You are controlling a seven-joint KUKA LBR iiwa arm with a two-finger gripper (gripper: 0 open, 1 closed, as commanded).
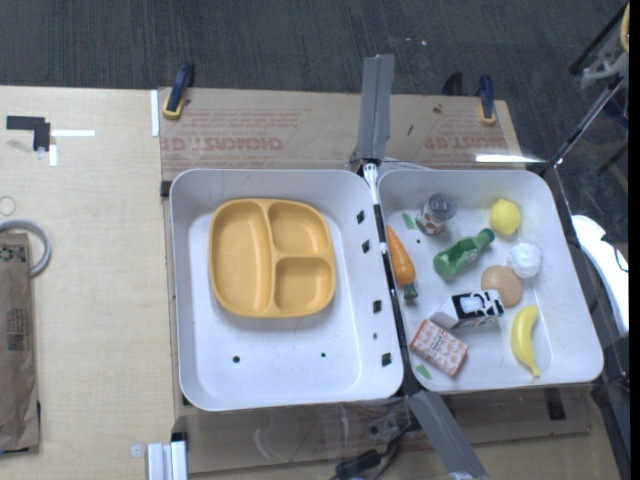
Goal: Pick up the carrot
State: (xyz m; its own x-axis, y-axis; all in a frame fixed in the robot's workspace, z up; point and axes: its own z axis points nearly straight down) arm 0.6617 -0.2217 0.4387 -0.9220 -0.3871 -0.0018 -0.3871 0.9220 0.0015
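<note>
At the far left of the bench a brown paper bag (17,353) is laid flat, its print too small to be read. Behind both bins a sheet of cardboard (300,133) is held down by blue-handled clamps (178,90) (presumably so that the bins sit on a fixed base); reversed red lettering is stamped on it, seemingly a chemical firm's name, though it cannot be read with certainty.

The left bin (200,368) is occupied by a yellow three-compartment plate (271,258), placed near its middle, probably as a drop target.

In the right bin (570,368) the carrot (400,258) is found lying lengthwise just beside the left wall, close to the divider, its green end pointing toward the near edge. That wall is judged to leave little room for a finger on one side. Further right are set a small can (436,210), a green bottle (462,254), a patterned red box (438,347), a black-and-white carton (476,308), a tan egg-like item (503,285), a white ball (524,260), a lemon (505,217) and a banana (525,340), all apart from the carrot. Their labels are too blurred to be made out.

The state of the gripper cannot be told, and the carrot is not yet lifted.
</note>
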